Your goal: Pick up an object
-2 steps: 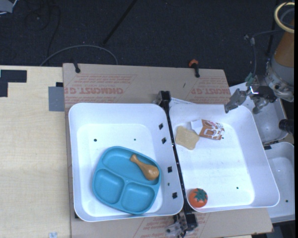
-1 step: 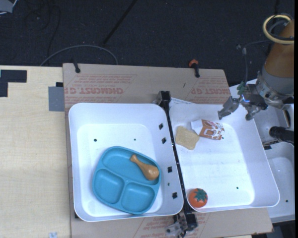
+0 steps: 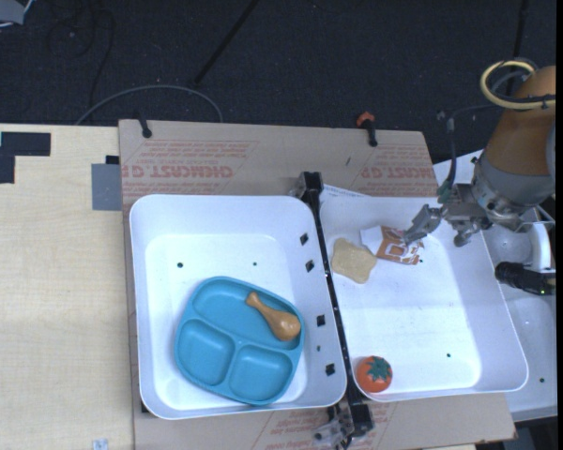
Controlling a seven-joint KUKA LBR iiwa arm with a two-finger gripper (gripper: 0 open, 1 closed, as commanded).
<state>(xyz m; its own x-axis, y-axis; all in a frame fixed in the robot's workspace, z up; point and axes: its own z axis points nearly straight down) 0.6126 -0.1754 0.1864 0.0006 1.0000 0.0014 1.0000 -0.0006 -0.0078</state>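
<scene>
My gripper (image 3: 420,229) hangs over the back of the right bin (image 3: 469,345), reaching in from the right. Its tip is just right of a small brown-and-white flat item (image 3: 392,246), close to it or touching it. A pale bread-like piece (image 3: 351,261) lies to the left of that item, near the divider. An orange-red tomato toy (image 3: 374,373) rests at the right bin's front left corner. In the left bin (image 3: 169,242) a blue divided plate (image 3: 227,354) carries a tan drumstick toy (image 3: 274,317).
A black divider rail (image 3: 321,289) separates the two bins. Brown cardboard (image 3: 244,162) lies under and behind the bins. The grey arm with its orange band (image 3: 518,148) stands over the bench's right side, with cables near it.
</scene>
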